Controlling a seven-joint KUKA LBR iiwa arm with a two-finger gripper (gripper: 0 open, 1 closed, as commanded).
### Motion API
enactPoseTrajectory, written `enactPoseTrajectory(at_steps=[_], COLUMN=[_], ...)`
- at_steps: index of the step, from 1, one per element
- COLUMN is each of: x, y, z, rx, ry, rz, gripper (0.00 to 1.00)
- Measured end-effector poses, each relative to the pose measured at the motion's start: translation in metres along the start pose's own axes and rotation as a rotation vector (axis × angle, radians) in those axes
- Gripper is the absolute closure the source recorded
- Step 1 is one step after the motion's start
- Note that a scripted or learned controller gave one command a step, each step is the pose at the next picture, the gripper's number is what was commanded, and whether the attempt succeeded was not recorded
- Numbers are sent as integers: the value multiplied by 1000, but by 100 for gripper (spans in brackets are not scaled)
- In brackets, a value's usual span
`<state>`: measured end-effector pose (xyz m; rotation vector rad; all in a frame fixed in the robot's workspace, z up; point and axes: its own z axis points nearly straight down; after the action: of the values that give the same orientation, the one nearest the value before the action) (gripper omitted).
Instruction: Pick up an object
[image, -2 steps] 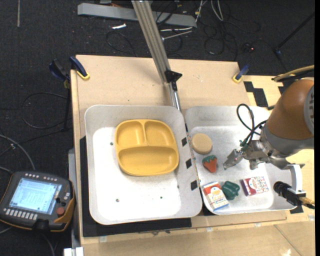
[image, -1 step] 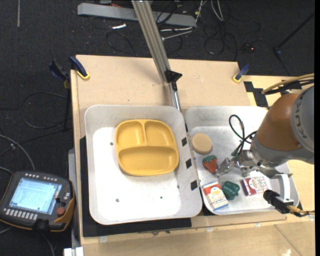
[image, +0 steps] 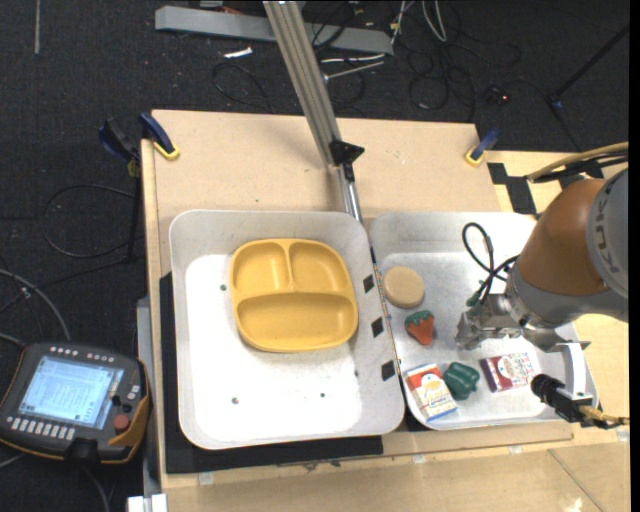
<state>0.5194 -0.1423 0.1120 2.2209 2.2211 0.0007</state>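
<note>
Hand (image: 478, 330) hovers in right bin (image: 440, 235) betw. strawberry (image: 421, 327) & green toy (image: 461, 379), grip state can't tell; best center over one obj. before descending.

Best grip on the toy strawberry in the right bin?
Probably from straight above, closing the fingers across the red body of the strawberry, not its green leafy end. It lies flat on the floor of the right bin, apart from the round cookie above it and the green block below, so both sides look free. The gripper is just to its right.
</note>
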Motion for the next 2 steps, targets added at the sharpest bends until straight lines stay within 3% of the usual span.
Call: enactPoseTrajectory(at_steps=[2], x=[3], y=[-9], z=[-105], rx=[-5], ry=[-2], rz=[-2], gripper=[100])
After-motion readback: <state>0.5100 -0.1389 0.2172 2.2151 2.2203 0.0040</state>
